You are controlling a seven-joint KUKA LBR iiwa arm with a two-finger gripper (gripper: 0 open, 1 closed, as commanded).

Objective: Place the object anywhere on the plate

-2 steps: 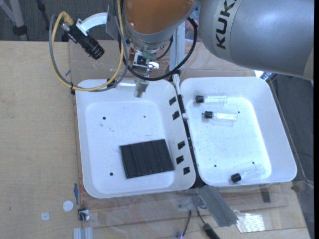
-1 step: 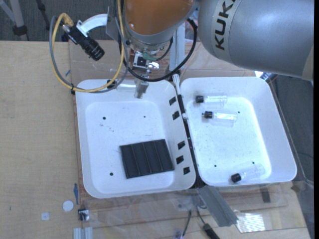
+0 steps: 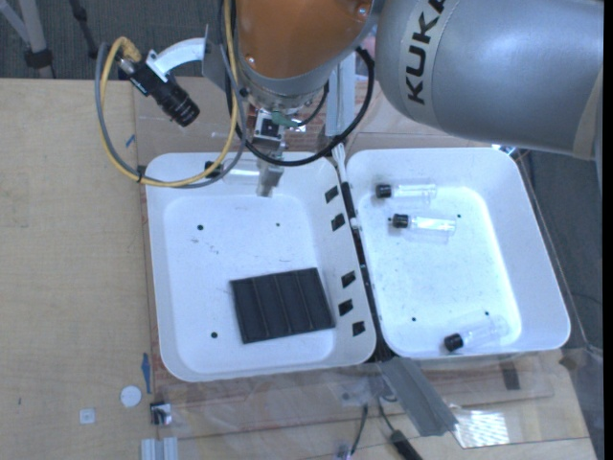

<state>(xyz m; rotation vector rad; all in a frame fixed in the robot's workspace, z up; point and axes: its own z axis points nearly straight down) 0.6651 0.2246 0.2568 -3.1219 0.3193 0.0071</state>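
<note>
A black ribbed rectangular plate (image 3: pixel 283 305) lies flat in the front part of the left bin (image 3: pixel 182 257). Three clear vials with black caps lie in the right bin (image 3: pixel 536 257): one at the back (image 3: pixel 406 192), one just in front of it (image 3: pixel 421 224), and one near the front right (image 3: pixel 474 334). My gripper (image 3: pixel 267 182) hangs over the back edge of the left bin, well behind the plate. Its fingers point down, pressed together into one narrow tip, with nothing visible between them.
The raised divider with black clips (image 3: pixel 345 257) runs between the two bins. The large grey arm covers the upper right. Small loose parts (image 3: pixel 129 397) lie on the wooden bench in front of the left bin.
</note>
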